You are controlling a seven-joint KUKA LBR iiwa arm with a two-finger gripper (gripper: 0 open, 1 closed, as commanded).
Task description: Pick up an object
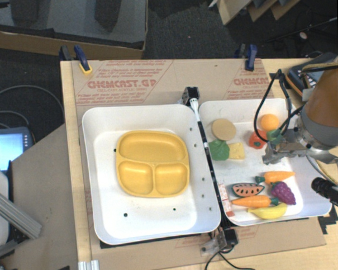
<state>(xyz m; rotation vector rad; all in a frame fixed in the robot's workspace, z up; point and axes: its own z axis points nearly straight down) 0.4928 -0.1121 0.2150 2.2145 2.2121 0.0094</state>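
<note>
My hand [270,149] hangs over the right bin [243,109] just above the little carrot [278,176], can't tell if it's clenched or released, and that carrot looks light, hard and slick, so I'd pinch across its thick middle.

We've got a bench [155,76] topped with a brown board printed in red lettering, held at the back edge by blue clamps [83,58]. Directly on it sit two shallow white bins side by side, the left bin [104,179] and right bin [240,107], touching along the middle.
</note>
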